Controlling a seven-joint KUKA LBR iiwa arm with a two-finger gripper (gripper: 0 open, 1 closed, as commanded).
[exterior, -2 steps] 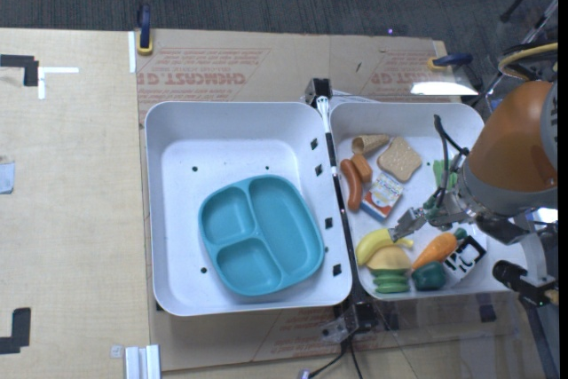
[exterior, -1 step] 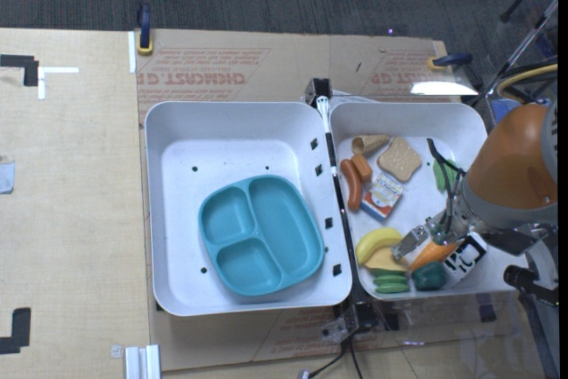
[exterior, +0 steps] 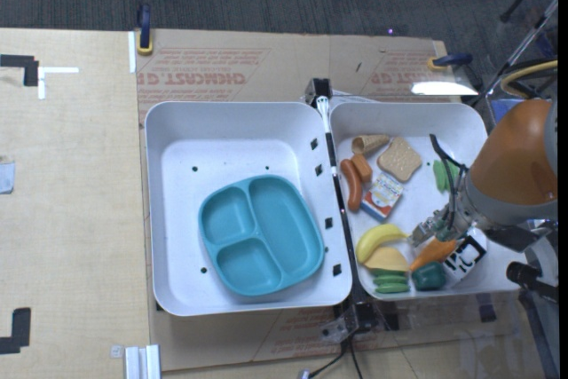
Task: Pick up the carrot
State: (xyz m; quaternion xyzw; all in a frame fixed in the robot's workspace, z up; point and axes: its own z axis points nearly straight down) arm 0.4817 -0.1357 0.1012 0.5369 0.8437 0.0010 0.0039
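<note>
I've got the gripper (exterior: pixel 437 231) low in the right bin (exterior: pixel 470 124), lower right of the frame, right over the carrot (exterior: pixel 433 251). Whether it's open or clamped, I cannot tell from here. The carrot lies slanted between the banana (exterior: pixel 380 239) and a black-and-white card (exterior: pixel 465 255). It looks like a light, stiff plastic toy, probably slick and tapered; I'd grip across the thick middle. That bin also holds a sausage (exterior: pixel 355 180), toast (exterior: pixel 400 159), a small carton (exterior: pixel 382 195) and green pieces. The left bin (exterior: pixel 177 138) carries a blue divided plate (exterior: pixel 260 233).
</note>
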